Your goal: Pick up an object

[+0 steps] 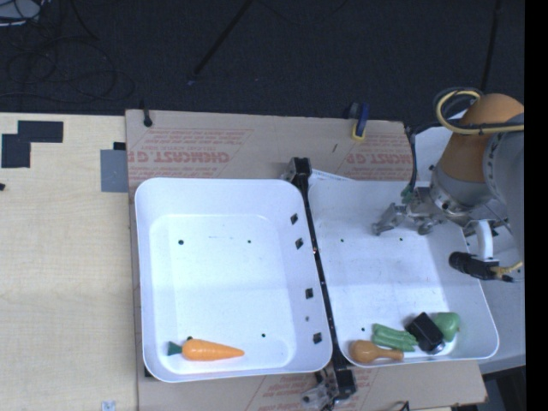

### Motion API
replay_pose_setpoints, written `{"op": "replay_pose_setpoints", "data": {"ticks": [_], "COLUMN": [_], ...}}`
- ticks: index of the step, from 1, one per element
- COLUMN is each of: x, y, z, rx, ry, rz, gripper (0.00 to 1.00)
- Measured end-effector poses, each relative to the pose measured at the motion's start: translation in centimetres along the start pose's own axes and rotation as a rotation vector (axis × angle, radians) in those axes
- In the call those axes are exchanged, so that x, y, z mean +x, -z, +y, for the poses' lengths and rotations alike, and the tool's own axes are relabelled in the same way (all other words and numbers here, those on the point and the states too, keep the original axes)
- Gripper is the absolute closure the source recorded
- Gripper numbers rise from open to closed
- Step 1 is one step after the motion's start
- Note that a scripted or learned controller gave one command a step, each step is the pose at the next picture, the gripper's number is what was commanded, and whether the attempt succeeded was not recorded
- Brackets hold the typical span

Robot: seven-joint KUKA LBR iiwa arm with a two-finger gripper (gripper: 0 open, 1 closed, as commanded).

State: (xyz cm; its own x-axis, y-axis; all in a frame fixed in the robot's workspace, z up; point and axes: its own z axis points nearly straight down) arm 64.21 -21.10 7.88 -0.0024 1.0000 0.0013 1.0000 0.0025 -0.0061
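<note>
Over the right bin: gripper (387, 223) hangs above the far half of the right bin (402, 264), arm (475, 157) entering from the right.
Jaws: you can see the two fingers spread apart, released, nothing between them.
Targets: green vegetable (394, 337), black block (425, 331), green piece (447, 322) and tan gourd-shaped toy (373, 352) crowd the near right corner of the right bin; a carrot (210, 350) lies alone at the near edge of the left bin (223, 272).
Advice: you would likely do best on the carrot, which lies apart; the cluster touches and risks a glancing grip.
Surface: cardboard sheet (257, 148) under both bins, pale wooden bench (60, 272) to the left.
Room: dark floor with cables beyond.
</note>
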Motion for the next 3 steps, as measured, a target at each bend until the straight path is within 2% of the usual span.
{"op": "replay_pose_setpoints", "data": {"ticks": [1,2,3], "x": [-0.3,6.0,6.3], "y": [7.0,13.2,0.1], "z": [-0.6,0.2,0.0], "rx": [-0.008,-0.009,0.0], "ry": [-0.006,0.002,-0.001], "rz": [-0.002,-0.001,-0.001], "gripper": [0.0,0.0,0.0]}}
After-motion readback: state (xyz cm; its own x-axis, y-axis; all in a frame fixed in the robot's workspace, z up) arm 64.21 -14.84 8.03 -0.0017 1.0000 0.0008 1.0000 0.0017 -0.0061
